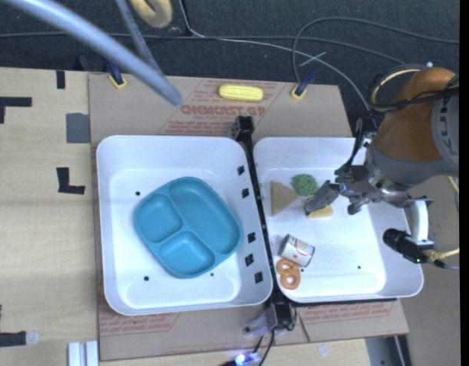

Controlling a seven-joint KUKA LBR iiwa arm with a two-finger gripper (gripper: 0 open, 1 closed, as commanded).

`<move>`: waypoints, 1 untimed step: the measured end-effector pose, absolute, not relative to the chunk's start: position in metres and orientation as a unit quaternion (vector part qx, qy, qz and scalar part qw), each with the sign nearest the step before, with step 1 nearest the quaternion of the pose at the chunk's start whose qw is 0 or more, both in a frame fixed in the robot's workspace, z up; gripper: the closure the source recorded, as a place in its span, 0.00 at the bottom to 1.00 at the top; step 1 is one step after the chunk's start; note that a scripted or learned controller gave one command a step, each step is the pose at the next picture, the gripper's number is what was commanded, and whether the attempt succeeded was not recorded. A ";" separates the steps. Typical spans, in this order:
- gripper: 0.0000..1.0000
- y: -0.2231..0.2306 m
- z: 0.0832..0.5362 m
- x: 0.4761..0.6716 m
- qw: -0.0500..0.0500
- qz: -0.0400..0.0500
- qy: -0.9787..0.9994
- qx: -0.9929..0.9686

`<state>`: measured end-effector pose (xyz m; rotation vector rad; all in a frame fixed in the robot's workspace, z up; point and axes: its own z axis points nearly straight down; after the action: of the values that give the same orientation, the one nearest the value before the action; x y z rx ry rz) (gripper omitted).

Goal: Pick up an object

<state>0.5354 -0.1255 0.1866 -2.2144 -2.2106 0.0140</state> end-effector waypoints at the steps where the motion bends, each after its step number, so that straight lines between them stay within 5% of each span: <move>1: 0.00 -0.125 0.193 0.539 0.001 0.001 -0.708 -0.707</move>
<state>0.5386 -0.1254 0.1934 -2.2184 -2.2216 0.0017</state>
